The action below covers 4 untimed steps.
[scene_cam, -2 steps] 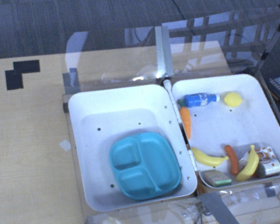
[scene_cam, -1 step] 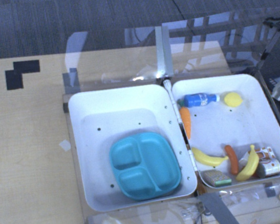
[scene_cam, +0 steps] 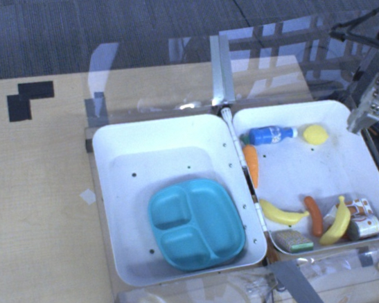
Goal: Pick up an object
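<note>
The right bin [scene_cam: 358, 158] holds a blue bottle [scene_cam: 271, 134] lying at the back, with a yellow ball [scene_cam: 315, 134] beside it. An orange carrot [scene_cam: 251, 165] lies along the left wall. Near the front are two bananas [scene_cam: 282, 212] [scene_cam: 336, 222], a red sausage [scene_cam: 314, 214], a small can [scene_cam: 362, 219] and a greenish block [scene_cam: 293, 240]. My gripper [scene_cam: 372, 106] hangs above the bin's far right rim, to the right of the yellow ball and apart from every object.
A teal divided plate [scene_cam: 196, 223] lies in the front part of the left bin [scene_cam: 121, 164]. A metal divider [scene_cam: 220, 73] stands behind the two bins. Cables and frame parts crowd the right edge by the arm.
</note>
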{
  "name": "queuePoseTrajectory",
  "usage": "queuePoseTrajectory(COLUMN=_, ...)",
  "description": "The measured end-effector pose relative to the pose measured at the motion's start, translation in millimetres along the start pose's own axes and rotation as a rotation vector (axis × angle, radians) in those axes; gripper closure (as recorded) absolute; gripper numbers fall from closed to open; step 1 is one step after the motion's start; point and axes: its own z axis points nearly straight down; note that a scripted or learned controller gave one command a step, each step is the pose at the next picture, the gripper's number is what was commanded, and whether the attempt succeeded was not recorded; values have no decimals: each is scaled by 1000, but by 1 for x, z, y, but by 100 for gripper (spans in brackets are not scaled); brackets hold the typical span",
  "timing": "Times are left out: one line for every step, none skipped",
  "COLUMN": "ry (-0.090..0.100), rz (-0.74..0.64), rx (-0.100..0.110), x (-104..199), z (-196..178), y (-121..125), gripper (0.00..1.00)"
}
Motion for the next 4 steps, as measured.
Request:
queuePoseTrajectory(ry=2, rz=-187, rx=0, x=17, z=1, y=25, gripper=100)
queuePoseTrajectory(ry=3, rz=152, rx=0, x=29, z=1, y=64, gripper=100)
queuePoseTrajectory(ry=3, rz=-50, rx=0, x=-7, z=1, y=66, gripper=100)
queuePoseTrajectory(ry=2, rz=-196, rx=-1, x=-6, z=1, y=60, gripper=100)
